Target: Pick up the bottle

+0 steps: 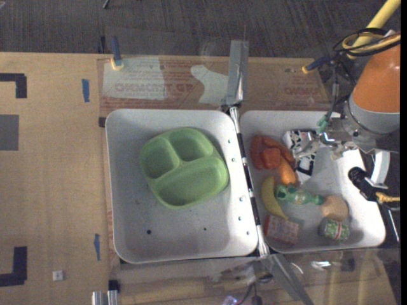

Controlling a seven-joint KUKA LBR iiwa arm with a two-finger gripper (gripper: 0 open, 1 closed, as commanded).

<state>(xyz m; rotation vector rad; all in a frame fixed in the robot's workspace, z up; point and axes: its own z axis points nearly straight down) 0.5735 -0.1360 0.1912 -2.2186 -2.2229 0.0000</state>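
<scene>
Soft even light, slight blur overall

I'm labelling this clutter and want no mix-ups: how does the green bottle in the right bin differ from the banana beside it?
The bottle is green and see-through looking; the banana is plain yellow. The bottle lies on its side pointing across the bin, while the banana curves along the right bin's left part, running nearer to farther in the view. The bottle is straight, the banana bent. Both lie flat in the same bin, and the bottle's one end meets the banana.

Arm (375, 88) cut off at right edge
</scene>
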